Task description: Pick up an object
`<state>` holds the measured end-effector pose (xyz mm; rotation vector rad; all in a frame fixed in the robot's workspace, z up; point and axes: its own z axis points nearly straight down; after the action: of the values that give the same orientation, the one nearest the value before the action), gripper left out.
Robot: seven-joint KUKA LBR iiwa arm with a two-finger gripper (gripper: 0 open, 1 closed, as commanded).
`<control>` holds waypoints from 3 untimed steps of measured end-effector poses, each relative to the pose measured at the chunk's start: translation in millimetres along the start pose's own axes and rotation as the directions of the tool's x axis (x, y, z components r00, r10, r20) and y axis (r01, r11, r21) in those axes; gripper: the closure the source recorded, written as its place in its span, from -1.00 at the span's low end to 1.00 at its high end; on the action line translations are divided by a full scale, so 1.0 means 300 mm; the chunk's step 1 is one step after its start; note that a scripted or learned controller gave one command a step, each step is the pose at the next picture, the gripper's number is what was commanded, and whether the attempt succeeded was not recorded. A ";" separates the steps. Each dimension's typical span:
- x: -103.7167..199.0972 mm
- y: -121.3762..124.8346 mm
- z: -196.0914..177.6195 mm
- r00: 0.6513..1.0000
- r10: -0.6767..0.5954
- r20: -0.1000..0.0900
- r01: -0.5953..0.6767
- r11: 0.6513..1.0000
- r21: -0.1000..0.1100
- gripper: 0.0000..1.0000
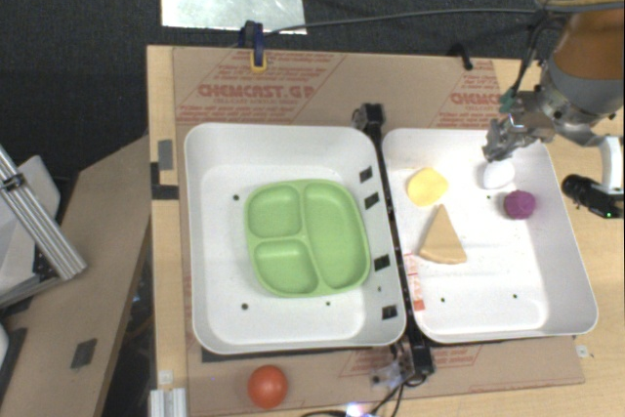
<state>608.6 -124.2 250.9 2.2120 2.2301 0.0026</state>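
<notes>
The tool (504,144) hangs over the back of the right bin (562,303), right above a small white object (497,176); whether it touches or grips it, I cannot tell from here. A purple ball (520,203), a yellow piece (427,187) and a tan wedge (442,238) lie nearby. The left bin (210,210) holds a green 3-compartment tray (307,237). An orange ball (268,386) sits on the desk (322,83).

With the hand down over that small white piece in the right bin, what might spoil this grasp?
The hand sits right over the white piece, near the right bin's far wall, so it may slip off or get pushed against the wall. The purple ball and yellow piece lie close by and might be knocked.
</notes>
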 end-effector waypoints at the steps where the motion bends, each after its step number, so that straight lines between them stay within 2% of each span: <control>1: 0.155 0.028 0.037 1.000 0.000 0.000 0.000 1.000 0.000 1.00; 2: 0.338 0.043 0.079 1.000 -0.001 0.000 0.001 1.000 0.001 1.00; 3: 0.495 0.058 0.055 1.000 -0.001 -0.001 0.001 1.000 0.000 1.00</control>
<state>624.7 24.5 234.7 2.2110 2.2318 0.0038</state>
